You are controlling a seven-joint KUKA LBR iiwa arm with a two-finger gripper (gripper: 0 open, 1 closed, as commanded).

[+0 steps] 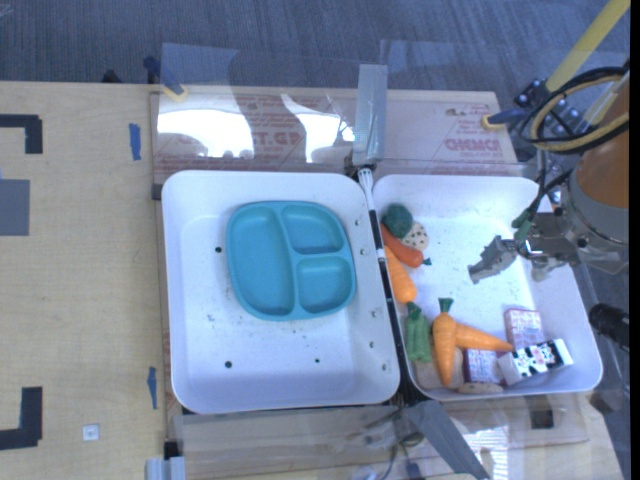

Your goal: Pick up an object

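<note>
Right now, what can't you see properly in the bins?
- Gripper, camera view: small and blurry, so its fingers can't be judged.
- Small boxes in the right bin's near corner: print too small to read.
- Toy carrots piled along the divider: they overlap, hiding what lies under them.
- Arm: cut off by the right edge.

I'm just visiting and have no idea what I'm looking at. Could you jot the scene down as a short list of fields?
left bin: holds a blue divided plate
right bin: toy carrots and other small toys along its left and lower sides
small boxes: lower right corner of the right bin
gripper: above the right bin's middle, nothing seen between its fingers
arm: reaches in from the right
</note>
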